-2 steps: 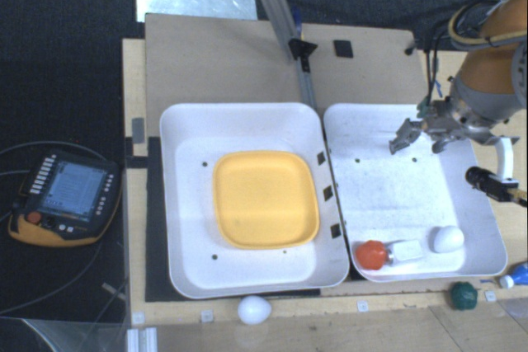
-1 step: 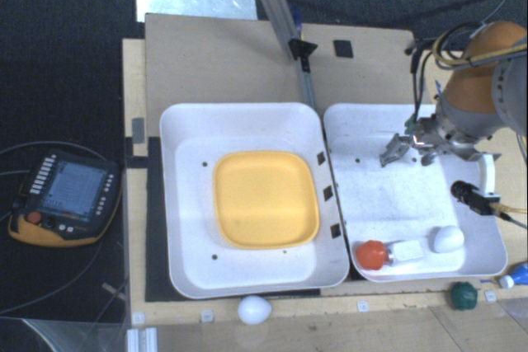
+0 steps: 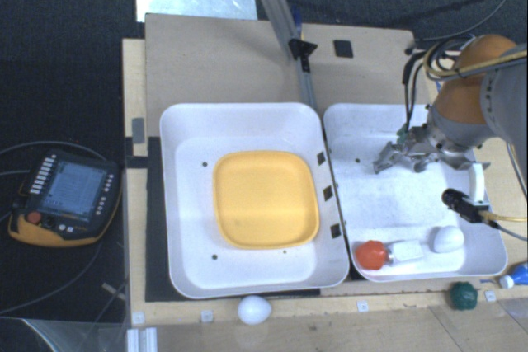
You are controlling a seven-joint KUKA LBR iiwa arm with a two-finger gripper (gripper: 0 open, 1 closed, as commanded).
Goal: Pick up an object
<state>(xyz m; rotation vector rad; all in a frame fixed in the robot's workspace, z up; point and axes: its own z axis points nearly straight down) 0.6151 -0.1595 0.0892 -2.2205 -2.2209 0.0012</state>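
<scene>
Nearest on the bench, outside the bins, a white egg-shaped object (image 3: pixel 254 309) lies by the left bin's near edge, and a dark green ball (image 3: pixel 463 295) sits off the right bin's near right corner. Inside the right bin (image 3: pixel 363 202), along its near wall: an orange-red ball (image 3: pixel 370 254), a white tube-like piece (image 3: pixel 407 251) touching it, then a white egg (image 3: pixel 447 240). The left bin (image 3: pixel 186 194) carries a yellow plate (image 3: pixel 266 199). Farther back, the gripper (image 3: pixel 394 157) hovers over the right bin's far half, fingers spread, gripping nothing.
</scene>
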